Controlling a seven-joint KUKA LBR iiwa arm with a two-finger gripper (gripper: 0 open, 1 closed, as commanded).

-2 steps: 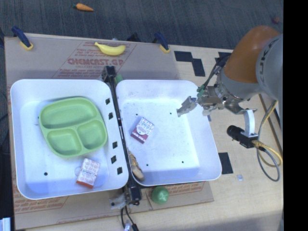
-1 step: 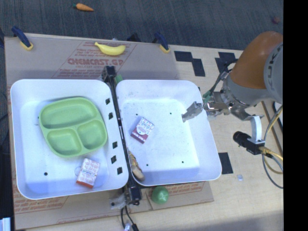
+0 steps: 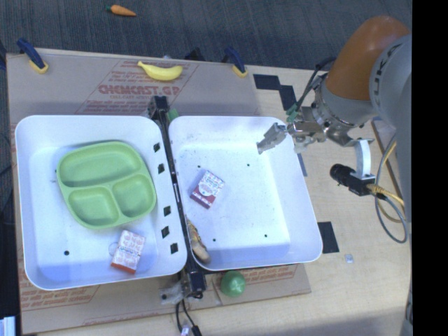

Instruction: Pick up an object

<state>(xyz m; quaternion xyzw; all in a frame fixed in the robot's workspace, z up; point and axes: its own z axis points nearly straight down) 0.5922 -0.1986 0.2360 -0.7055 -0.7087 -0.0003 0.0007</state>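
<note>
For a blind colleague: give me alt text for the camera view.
The gripper hangs over the right bin's far corner, away from a small carton lying inside. The left bin holds a green divided tray and another carton.

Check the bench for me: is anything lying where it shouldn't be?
Yes. A banana sits on the cardboard behind the bins, a green ball on the cardboard in front of them, and an orange carrot-like item on the dark floor beyond the bench. Another object is wedged against the right bin's left wall.

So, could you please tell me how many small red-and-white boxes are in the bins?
2: one small box lies in the right bin, and the other box sits in the left bin, just below the green tray.
</note>
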